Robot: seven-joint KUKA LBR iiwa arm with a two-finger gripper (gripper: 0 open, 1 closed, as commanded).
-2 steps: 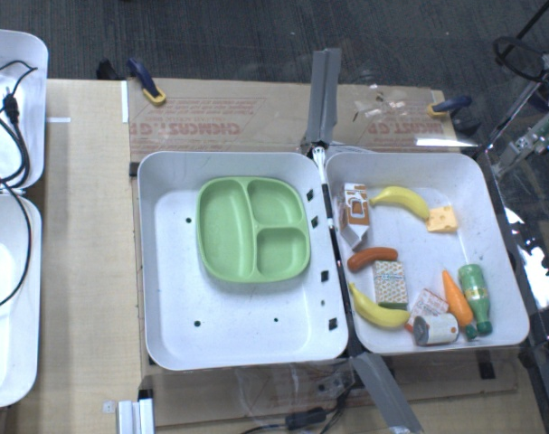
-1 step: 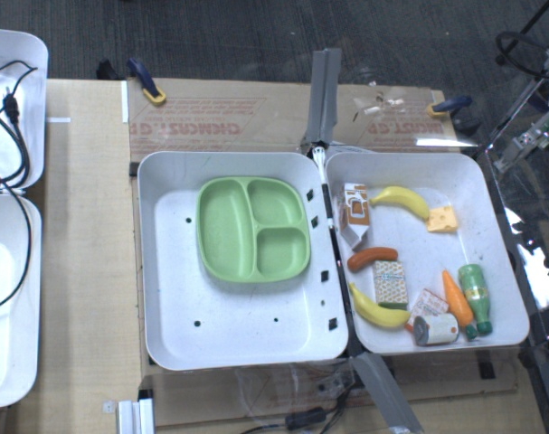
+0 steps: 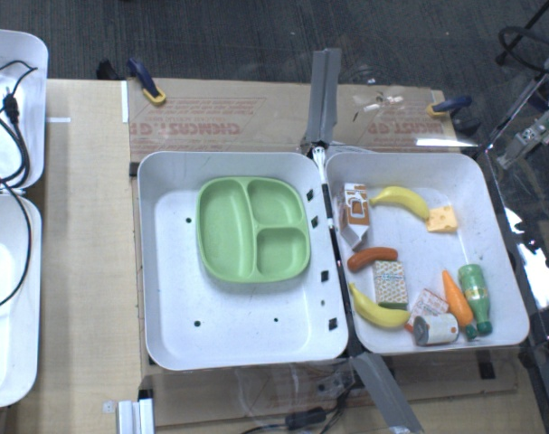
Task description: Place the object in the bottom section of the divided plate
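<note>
Dark grey carpet floor (image 3: pixel 256 25), wooden bench (image 3: pixel 84 242), brown cardboard sheet (image 3: pixel 229 116)

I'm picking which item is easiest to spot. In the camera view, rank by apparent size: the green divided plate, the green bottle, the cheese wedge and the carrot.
1. green divided plate, by far the largest
2. green bottle and carrot: look alike in length, the bottle wider, so not ranked apart with confidence
3. cheese wedge, smallest

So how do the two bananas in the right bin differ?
The upper banana lies near the bin's far side, arching upward beside the cheese wedge. The lower banana lies nearer the front, curving like a smile, tucked against the small box. Both are yellow, similar in size, and sit in the right bin.
</note>
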